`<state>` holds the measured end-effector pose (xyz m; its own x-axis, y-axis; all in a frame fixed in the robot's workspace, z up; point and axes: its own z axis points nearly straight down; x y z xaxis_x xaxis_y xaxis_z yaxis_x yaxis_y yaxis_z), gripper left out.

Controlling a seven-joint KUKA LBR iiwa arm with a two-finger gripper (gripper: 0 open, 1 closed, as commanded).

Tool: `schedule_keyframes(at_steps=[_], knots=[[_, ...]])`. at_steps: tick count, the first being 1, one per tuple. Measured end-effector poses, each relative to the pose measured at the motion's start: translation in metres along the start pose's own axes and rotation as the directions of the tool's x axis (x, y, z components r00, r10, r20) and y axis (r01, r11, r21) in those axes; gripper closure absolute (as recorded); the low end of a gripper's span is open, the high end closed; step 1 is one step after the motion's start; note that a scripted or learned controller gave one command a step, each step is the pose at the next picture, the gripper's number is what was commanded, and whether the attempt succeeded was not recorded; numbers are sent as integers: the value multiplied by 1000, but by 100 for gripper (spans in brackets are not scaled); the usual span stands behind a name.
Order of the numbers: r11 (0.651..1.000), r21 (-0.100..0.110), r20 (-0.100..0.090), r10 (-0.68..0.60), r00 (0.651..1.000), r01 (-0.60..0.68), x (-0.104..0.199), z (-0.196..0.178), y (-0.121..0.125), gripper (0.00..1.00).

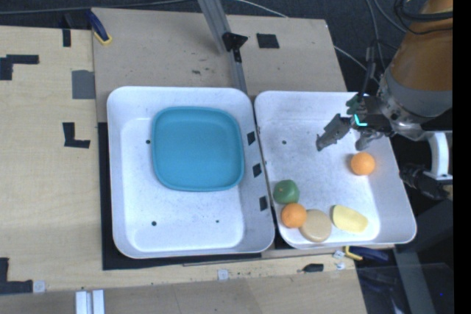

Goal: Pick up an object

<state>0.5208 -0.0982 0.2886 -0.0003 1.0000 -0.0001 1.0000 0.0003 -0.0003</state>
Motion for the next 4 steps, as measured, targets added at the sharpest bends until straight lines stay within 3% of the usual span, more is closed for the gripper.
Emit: schedule_keyframes(at_steps=[1,4], knots=[[1000,0,0,0,1000,0,0,0,0,0],[1000,5,-1,-1,1000,1,6,149,7,0]])
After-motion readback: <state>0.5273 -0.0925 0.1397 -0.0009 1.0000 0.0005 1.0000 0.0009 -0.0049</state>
